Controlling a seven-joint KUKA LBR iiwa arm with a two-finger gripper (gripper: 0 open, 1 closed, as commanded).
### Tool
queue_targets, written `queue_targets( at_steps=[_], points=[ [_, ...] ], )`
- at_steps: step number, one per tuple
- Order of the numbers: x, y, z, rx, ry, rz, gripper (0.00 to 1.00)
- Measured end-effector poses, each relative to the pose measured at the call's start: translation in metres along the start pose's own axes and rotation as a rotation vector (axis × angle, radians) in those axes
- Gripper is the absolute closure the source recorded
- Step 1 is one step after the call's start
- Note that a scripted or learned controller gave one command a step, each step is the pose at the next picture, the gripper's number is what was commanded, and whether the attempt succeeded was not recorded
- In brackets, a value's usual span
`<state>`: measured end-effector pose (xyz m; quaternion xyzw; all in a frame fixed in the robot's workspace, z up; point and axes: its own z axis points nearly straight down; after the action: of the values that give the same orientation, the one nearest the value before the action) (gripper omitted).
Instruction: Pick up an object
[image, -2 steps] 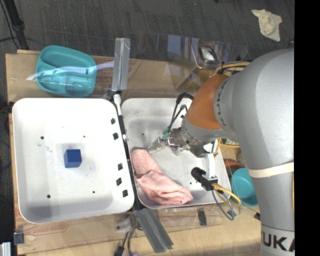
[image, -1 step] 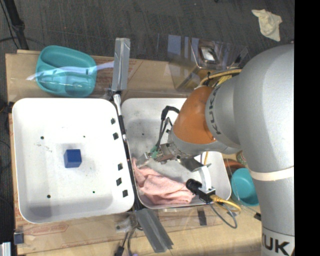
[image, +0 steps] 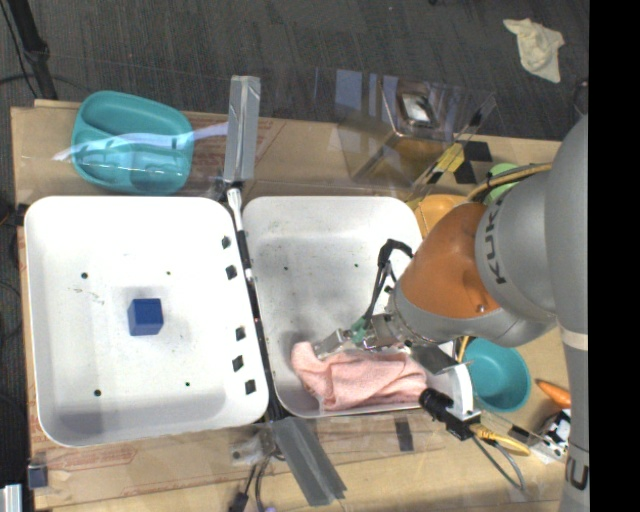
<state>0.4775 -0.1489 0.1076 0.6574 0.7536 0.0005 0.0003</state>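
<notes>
Single fixed camera above the surface (image: 330, 135), angled downward, moderately near; both bins (image: 60, 300) in frame.

The arm (image: 520, 250) runs out of frame at three o'clock and covers the right bin's (image: 320, 215) corner at four o'clock. The gripper (image: 345, 343) sits over the pink cloth (image: 355, 380) — contact unclear (fingers too small to read). A teal bowl (image: 500, 378) is half hidden.
</notes>
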Motion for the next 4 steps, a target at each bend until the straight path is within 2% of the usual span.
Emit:
queue_targets(
  at_steps=[1, 2, 3, 4],
  points=[
    [0.042, 0.045, 0.016, 0.002, 0.001, -0.081, 0.0],
    [0.053, 0.007, 0.016, 0.001, 0.002, -0.214, 0.0],
    [0.053, 0.009, 0.006, -0.001, 0.001, -0.218, 1.0],
    [0.053, 0.009, 0.006, -0.001, 0.001, -0.219, 0.0]
  ],
)
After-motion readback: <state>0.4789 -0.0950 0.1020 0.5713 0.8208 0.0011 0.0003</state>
